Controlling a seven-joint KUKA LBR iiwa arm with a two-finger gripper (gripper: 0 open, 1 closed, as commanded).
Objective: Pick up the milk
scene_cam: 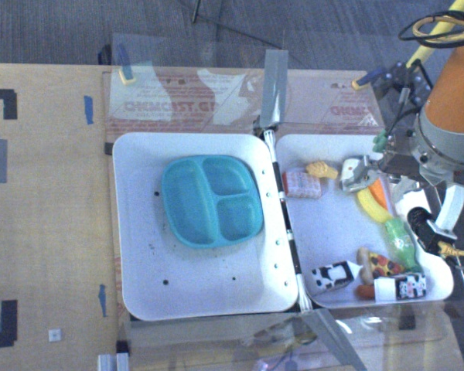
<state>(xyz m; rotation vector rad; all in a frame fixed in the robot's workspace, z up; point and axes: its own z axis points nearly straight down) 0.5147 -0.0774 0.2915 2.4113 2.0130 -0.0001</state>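
Note:
The milk (332, 275) is a small carton with black and white cow patches. It lies on its side near the front left corner of the right bin (325, 230). My gripper (355, 175) hovers over the back middle of that bin, well behind the carton. It is open, with nothing between its fingers. The grey arm with its orange band (452, 91) reaches in from the right.
Around the gripper lie a pink packet (302, 184), a small yellow-orange toy (322, 169), a banana (373, 206) and a carrot. A green item (400, 242), a pizza slice (385, 266) and a white cow-patch bottle (402, 287) crowd the front right. The left bin holds a blue divided plate (212, 201).

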